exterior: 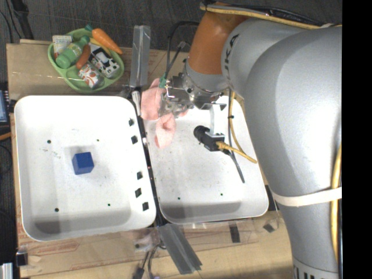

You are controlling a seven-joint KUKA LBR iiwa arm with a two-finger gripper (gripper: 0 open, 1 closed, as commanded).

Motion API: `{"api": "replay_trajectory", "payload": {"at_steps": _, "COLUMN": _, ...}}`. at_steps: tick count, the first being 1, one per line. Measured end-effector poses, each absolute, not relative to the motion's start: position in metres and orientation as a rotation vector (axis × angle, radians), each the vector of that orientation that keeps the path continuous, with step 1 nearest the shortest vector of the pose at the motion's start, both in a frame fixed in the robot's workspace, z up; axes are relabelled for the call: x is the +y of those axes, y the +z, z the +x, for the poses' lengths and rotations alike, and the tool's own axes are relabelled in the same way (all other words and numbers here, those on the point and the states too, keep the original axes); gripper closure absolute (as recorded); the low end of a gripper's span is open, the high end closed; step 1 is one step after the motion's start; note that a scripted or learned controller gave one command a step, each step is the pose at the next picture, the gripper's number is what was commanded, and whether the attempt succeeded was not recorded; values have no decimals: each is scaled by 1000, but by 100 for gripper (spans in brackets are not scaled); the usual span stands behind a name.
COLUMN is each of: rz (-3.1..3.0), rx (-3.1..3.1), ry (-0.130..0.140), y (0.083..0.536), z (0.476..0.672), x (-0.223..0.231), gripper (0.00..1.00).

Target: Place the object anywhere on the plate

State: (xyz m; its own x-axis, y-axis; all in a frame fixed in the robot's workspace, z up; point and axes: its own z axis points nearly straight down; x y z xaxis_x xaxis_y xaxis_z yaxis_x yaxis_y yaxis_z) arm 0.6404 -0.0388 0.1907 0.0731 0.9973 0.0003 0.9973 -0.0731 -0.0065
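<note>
I see the end effector (173, 97) touching the pink cloth (158, 116); its grip I cannot tell; no plate visible.

1. Pretty clearly a robotics lab or test cell, not anybody's home or kitchen. The big grey industrial arm (290, 115) with the orange band takes up the whole right side.
2. The bench (35, 57) is bare wood, with two shallow white bins (35, 156) sitting side by side on it, split by a metal divider (141, 156) with black clips (very much a custom rig).
3. Cables (238, 150) run loose over the right bin and off the bench edge.
4. A green bowl (64, 74) of toy food, carrot included, sits at the back corner like spare test props.
5. Dark carpet-like floor (116, 4) behind the bench.
</note>
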Motion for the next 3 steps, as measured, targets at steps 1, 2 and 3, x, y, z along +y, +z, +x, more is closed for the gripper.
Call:
{"api": "replay_trajectory", "payload": {"at_steps": 1, "rz": -2288, "rx": -2150, "ry": 2, "y": 231, "z": 640, "x": -38, "gripper": 100}}
{"api": "replay_trajectory", "payload": {"at_steps": 2, "rz": -1811, "rx": -2565, "ry": 4, "y": 241, "z": 616, "x": 8, "gripper": 100}}
{"api": "replay_trajectory", "payload": {"at_steps": 3, "rz": -1258, "rx": -2877, "ry": 3, "y": 246, "z": 591, "x": 50, "gripper": 100}}
